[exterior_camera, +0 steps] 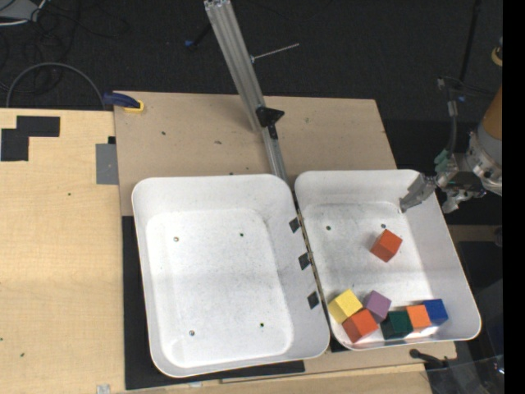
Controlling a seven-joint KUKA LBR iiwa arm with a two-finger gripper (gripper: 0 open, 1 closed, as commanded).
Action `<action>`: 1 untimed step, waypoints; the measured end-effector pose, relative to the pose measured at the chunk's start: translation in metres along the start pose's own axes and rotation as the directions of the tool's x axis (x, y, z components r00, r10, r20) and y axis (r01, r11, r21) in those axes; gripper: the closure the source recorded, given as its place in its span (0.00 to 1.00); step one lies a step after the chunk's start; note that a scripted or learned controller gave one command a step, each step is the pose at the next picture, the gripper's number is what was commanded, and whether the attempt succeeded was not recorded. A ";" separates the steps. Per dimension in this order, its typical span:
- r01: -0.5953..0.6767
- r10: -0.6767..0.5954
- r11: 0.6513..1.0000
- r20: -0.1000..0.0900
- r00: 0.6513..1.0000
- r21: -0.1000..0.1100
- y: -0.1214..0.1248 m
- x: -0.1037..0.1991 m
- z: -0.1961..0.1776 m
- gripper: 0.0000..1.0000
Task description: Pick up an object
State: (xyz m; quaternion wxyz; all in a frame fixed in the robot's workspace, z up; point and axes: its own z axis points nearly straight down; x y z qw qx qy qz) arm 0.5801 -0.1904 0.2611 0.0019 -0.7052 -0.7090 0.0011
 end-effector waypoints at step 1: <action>0.000 0.000 1.000 0.000 1.000 0.000 0.000 0.000 0.000 0.00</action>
